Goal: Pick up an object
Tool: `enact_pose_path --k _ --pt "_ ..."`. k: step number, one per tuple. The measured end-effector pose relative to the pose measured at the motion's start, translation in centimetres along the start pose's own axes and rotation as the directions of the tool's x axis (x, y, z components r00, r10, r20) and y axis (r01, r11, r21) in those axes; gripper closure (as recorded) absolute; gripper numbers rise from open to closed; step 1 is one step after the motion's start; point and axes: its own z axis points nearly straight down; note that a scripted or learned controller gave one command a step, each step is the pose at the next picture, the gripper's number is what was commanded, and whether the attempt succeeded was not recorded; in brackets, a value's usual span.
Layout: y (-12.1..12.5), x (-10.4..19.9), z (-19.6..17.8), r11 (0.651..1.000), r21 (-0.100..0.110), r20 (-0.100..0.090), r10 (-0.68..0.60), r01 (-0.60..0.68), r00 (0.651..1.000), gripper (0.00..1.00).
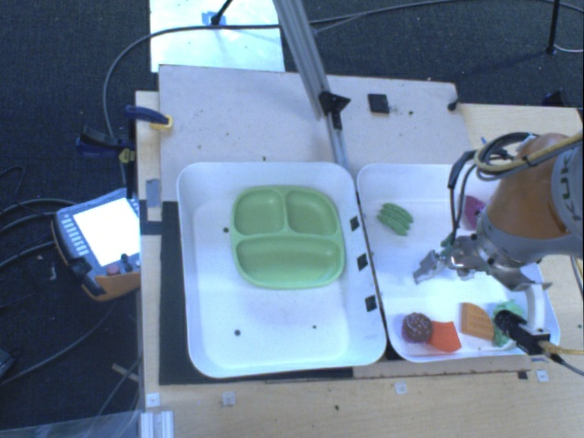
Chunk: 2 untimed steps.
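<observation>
Hovering apparently open and unladen, the hand sits below-right of the green pod.

No text, label, brand or number can be read anywhere.

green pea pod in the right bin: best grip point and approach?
Judging from the view: take the green pea pod across its short width at mid-length, coming straight down. It lies flat and alone, long axis running diagonally, with bare bin floor around it, so the end effector likely has room either side.
</observation>
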Motion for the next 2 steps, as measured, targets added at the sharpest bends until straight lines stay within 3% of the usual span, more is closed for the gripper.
enact_pose_path --k 1,2 --pt "0.1 0.0 -1.4 1.000 -0.006 0.001 0.000 0.000 1.000 1.00" --pt "0.5 0.4 -5.9 1.000 -0.009 0.002 -0.003 0.003 1.000 1.00"
